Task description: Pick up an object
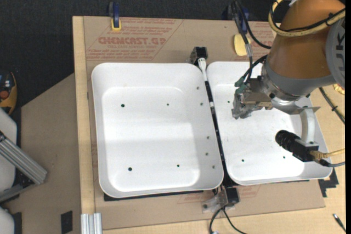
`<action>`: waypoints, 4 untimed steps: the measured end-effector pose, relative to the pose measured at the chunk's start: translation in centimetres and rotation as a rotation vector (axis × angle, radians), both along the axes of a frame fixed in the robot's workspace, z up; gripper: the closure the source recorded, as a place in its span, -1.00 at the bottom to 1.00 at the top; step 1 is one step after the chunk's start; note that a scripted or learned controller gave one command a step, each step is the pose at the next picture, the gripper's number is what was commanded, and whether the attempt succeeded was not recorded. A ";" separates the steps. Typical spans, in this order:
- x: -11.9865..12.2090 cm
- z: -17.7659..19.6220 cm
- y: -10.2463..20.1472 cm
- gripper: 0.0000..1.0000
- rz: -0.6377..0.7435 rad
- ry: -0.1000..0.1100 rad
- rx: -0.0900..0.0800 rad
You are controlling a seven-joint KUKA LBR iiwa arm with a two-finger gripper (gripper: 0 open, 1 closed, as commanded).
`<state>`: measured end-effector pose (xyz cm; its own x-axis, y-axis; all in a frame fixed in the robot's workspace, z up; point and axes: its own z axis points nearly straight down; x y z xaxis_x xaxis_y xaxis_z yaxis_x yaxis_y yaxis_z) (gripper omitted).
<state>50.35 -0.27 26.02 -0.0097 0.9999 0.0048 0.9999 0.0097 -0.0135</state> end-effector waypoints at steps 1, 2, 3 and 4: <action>-1.9 20.9 3.6 1.00 -0.004 -0.033 -0.001; 0.2 10.9 12.8 1.00 -0.002 -0.005 -0.005; -2.6 1.5 19.3 1.00 -0.002 -0.001 -0.006; 3.3 1.4 22.5 1.00 -0.007 -0.018 -0.003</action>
